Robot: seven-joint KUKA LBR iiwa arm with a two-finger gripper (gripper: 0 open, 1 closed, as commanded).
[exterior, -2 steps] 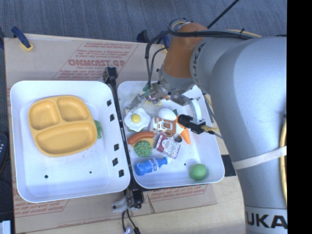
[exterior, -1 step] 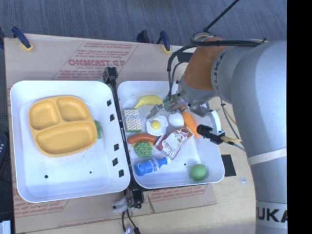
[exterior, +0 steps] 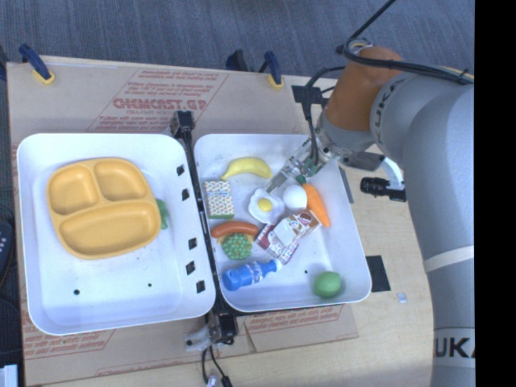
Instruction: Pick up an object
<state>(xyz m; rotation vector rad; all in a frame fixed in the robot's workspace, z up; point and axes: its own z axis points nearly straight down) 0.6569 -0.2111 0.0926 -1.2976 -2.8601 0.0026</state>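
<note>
Jaws' state we cannot tell, gripper point(exterior: 284, 181) low over the egg point(exterior: 295, 197) beside the carrot point(exterior: 318, 205); we judge the egg light, smooth, slippery, best gripped across its middle.

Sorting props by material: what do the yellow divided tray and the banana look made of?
Yellow divided tray: likely moulded plastic, matte, with an even colour and rounded compartment edges. Banana: probably toy plastic, smooth and uniformly yellow; foam can't be excluded.

A divided tray point(exterior: 103, 208) lies in the left bin point(exterior: 32, 297); toy foods point(exterior: 266, 208) fill the right bin point(exterior: 355, 285).
</note>
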